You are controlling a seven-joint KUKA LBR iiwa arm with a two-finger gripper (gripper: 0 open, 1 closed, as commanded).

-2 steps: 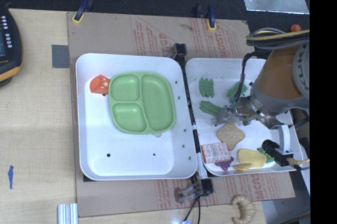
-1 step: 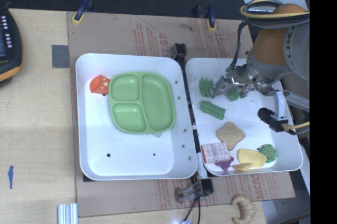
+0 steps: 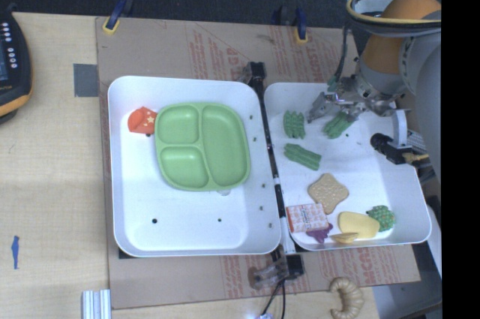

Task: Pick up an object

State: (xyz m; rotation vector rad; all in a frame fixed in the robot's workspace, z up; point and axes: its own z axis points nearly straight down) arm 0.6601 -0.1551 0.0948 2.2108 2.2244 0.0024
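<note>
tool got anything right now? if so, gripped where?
Looks like yes: the tool is closed on a green toy piece in the right bin, gripping its upper end.

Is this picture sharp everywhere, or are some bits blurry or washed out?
Camera view: the green plate and the cracker look fairly sharp; the white bins are bright but not blown out; the claw is soft and hard to read; the arm at the edge is blurred.

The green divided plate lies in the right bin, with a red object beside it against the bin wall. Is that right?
Not quite. The camera view shows the green divided plate in the left bin, not the right one. The rest holds: the red object lies beside the plate, against that bin's wall.
</note>
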